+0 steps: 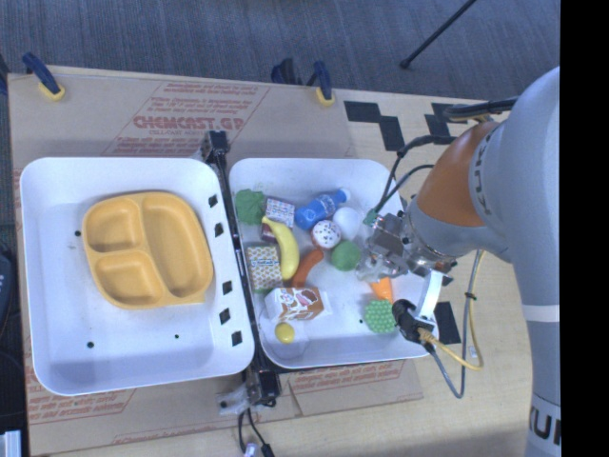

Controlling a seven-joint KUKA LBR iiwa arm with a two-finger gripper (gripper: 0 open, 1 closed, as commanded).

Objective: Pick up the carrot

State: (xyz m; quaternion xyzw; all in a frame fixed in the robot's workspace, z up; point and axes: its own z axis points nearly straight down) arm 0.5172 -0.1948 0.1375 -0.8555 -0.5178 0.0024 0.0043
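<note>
red "CHEMCAST GP" print on brown board (pixel 181 122) under bins

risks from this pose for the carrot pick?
1. The carrot is mostly covered by the end effector, with only its orange tip showing, so a real grasp is unconfirmed.
2. The green bumpy ball touches the carrot and the round green toy sits close by; either may get nudged or pinched instead.
3. The carrot lies near the right bin's wall, so the end effector could clip the rim.
</note>
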